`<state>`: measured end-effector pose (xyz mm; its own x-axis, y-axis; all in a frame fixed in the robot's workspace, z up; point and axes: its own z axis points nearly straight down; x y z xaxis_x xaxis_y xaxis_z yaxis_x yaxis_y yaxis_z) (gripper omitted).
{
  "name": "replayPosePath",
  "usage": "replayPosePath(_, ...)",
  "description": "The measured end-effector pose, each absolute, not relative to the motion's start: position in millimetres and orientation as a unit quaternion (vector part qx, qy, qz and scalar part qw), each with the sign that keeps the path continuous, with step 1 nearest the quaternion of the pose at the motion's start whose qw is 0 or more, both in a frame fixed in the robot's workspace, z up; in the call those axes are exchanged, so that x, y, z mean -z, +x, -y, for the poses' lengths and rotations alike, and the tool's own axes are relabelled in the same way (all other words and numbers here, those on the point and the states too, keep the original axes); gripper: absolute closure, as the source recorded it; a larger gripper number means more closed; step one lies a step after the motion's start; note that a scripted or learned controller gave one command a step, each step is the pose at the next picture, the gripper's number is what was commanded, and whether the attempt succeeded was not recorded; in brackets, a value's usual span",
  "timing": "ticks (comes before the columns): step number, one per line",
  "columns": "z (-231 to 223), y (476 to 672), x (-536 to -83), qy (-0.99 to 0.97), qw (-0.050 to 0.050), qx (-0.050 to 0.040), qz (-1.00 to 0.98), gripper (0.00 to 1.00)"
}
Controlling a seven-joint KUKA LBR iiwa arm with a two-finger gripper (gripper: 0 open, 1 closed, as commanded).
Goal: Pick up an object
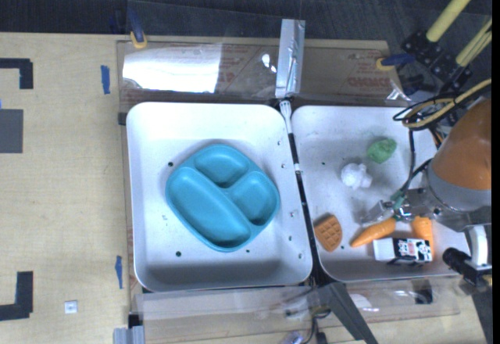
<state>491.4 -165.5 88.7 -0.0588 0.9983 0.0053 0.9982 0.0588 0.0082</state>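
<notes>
My gripper (393,210) is low in the right bin (328,131), directly over the thick end of an orange carrot (372,233) that lies slanted on the bin floor. A small black-and-white carton (403,249) rests just in front of the carrot. To the carrot's left lies a brown waffle-like piece (328,232). A white lumpy object (355,175) and a green leafy one (382,150) sit farther back, apart from the gripper. The grey wrist hides the carrot's right end.
The left bin (148,131) holds a blue divided plate (222,195). The arm with its orange band (469,159) and cables covers the right bin's right side. A metal divider (290,61) stands behind the bins.
</notes>
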Motion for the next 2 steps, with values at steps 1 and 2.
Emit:
replayPosePath(1, 137.8, 482.1, -87.5, 0.809, 0.002, -0.0027, -0.587, 0.00)
replayPosePath(2, 138.3, 482.9, -98.0, 0.809, 0.004, -0.0031, -0.588, 1.00)
